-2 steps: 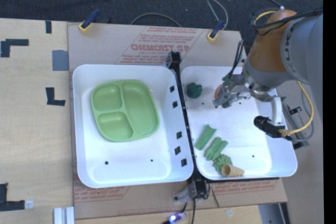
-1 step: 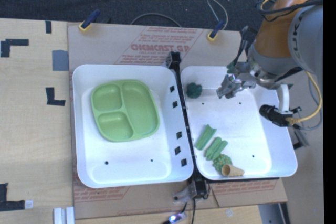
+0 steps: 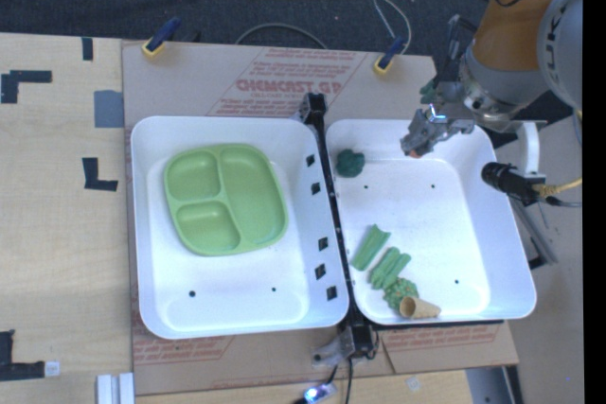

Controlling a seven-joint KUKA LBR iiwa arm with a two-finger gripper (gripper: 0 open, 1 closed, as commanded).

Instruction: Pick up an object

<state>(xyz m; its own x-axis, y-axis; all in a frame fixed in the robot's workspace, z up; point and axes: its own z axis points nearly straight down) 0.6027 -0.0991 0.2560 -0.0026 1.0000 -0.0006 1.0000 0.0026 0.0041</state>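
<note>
The right bin (image 3: pixel 473 203) holds a dark green round lump (image 3: pixel 350 163) near its far left corner. Nearer the front lie light green bean-like pieces (image 3: pixel 379 255), a green bumpy piece (image 3: pixel 401 289) and a small tan cone (image 3: pixel 419 307). My gripper (image 3: pixel 418 141) hangs over the far edge of the right bin, to the right of the dark green lump and apart from it. Nothing shows between its tips.
The left bin (image 3: pixel 151 203) holds a green divided plate (image 3: pixel 225 198). A black divider (image 3: pixel 325 203) runs between the bins. Yellow and blue clamps (image 3: pixel 163 36) (image 3: pixel 388 60) sit at the cardboard's far edge. Cables cross the dark floor behind.
</note>
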